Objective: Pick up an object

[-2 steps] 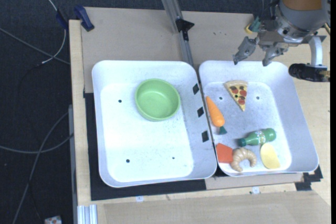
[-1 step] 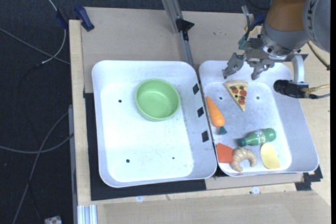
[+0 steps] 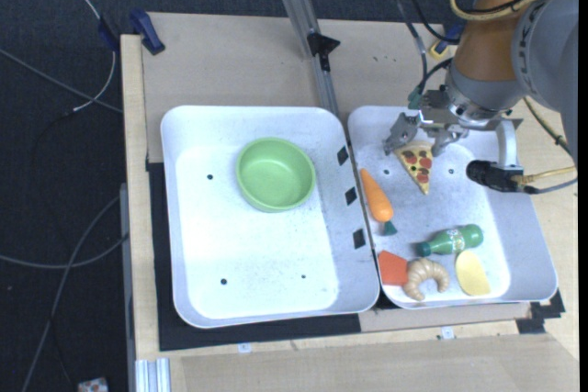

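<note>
Pizza slice (image 3: 418, 166), a toy wedge with red pepperoni dots, is lying in the upper part of the right bin (image 3: 528, 239), and that is where I am seeing the gripper (image 3: 421, 133) working. Starting from the near edge of that bin, I am looking at a toy croissant (image 3: 425, 276) sitting against the front wall, with a red-orange block (image 3: 393, 267) touching its left side and a flat yellow piece (image 3: 472, 274) just to its right. A little farther back a green bottle (image 3: 452, 240) is lying on its side. Beyond that, a toy carrot (image 3: 375, 196) is resting along the bin's left wall, its green end pointing toward me. Farther still, the pizza slice is pointing its tip toward the near side, and its crust end is sitting right under the gripper. The metal fingers (image 3: 401, 135) are standing spread apart, straddling the crust end of the slice rather than pinching it; I am not seeing it lifted off the floor. Over in the left bin (image 3: 230, 271), a green bowl (image 3: 276, 173) is sitting upright toward the far half. The arm (image 3: 501, 41) is reaching in from the right, its orange band showing above the wrist.
</note>
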Robot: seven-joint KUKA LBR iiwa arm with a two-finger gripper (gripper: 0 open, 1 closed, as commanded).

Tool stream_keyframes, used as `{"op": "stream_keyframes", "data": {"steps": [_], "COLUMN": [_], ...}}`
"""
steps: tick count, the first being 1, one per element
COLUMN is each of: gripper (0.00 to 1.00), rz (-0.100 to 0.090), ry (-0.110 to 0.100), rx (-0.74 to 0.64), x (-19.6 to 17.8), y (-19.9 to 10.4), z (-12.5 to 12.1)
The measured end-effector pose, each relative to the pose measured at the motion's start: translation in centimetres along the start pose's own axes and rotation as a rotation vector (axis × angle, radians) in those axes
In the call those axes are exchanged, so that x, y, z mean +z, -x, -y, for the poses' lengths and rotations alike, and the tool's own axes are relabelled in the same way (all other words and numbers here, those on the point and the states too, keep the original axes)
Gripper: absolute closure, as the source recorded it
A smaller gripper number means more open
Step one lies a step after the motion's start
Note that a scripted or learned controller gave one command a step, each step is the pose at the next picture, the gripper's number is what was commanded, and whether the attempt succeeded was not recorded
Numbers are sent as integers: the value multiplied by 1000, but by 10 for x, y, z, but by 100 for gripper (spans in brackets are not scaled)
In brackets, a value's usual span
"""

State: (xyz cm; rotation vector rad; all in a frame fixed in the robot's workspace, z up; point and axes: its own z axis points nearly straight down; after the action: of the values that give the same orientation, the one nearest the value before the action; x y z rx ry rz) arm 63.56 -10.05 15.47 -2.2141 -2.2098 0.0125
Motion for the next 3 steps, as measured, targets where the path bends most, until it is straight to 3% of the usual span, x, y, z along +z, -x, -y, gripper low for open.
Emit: {"op": "stream_keyframes", "data": {"steps": [1, 2, 3], "gripper": [0, 100, 100], "rz": [0, -1, 3], "ry": [-1, 9, 21], "rx": [-1, -1, 0], "x": [54, 37, -21], "y": [-1, -2, 6], "z": [1, -2, -8]}}
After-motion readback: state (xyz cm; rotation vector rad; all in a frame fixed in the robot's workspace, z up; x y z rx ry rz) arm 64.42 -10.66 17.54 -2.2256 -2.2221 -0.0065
